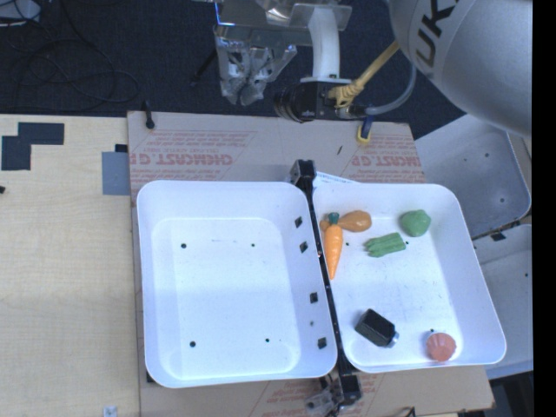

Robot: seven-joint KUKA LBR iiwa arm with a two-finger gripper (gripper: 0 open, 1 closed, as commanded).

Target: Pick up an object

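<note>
Across the bench sit two shallow white bins side by side: the left bin point(165, 224) shows bare floor, and the right bin point(473, 259) holds all the objects, six by my count. Going left to right in it, one orange carrot point(333, 248) lies along the divider at the far left; one small orange-brown piece point(355, 221) sits touching the carrot's top end; one long green vegetable point(385, 245) lies just right of the carrot; one black block point(376, 327) rests towards the near edge; one rounded green piece point(415, 222) sits at the far right; and one reddish round piece point(440, 347) lies in the near right corner. All look like small toy food or light plastic parts, probably stiff, smooth and somewhat slippery, none fragile. The black block seems the easiest pick: it stands well apart from the others and from the walls, with flat sides to pinch across its short width. The carrot is awkward, being pressed against the divider. Above the far edge of the bins hangs the gripper point(248, 81), over the bench and not over any object, holding nothing; whether its fingers are spread or closed I cannot tell.
</note>
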